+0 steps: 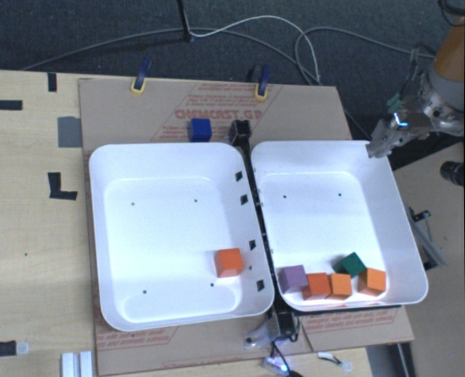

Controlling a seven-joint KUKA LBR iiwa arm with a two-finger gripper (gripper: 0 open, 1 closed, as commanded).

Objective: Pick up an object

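The gripper [380,144] hung at the far right corner of the right bin [327,171], just over its rim, at the end of the grey arm [444,85] coming in from the right. From where I stood I couldn't tell whether it was apart or together, and nothing showed in it.

The nearest pickable things lay toward the near side from the gripper: a cluster of 5 blocks along the right bin's near wall. Left to right: purple block [293,277], orange block [318,286], second orange block [340,285], green block [349,264] sitting just behind them and turned at an angle, third orange block [373,280]. They were packed touching or nearly so (tight for a 2-finger grasp, I'd judge), and close against the wall. The rightmost orange one and the green one looked the most open to approach.

A lone orange cube [229,261] sat in the left bin [138,210], near right part, well apart from everything and free on all sides, but farther from the gripper, across the divider.

A blue block [200,129] sat outside the bins on the cardboard sheet [209,108], beyond the left bin.

All blocks looked like small rigid cubes with matte faces, no long axis to speak of. Bins were smooth white plastic, shallow, with rounded corners.
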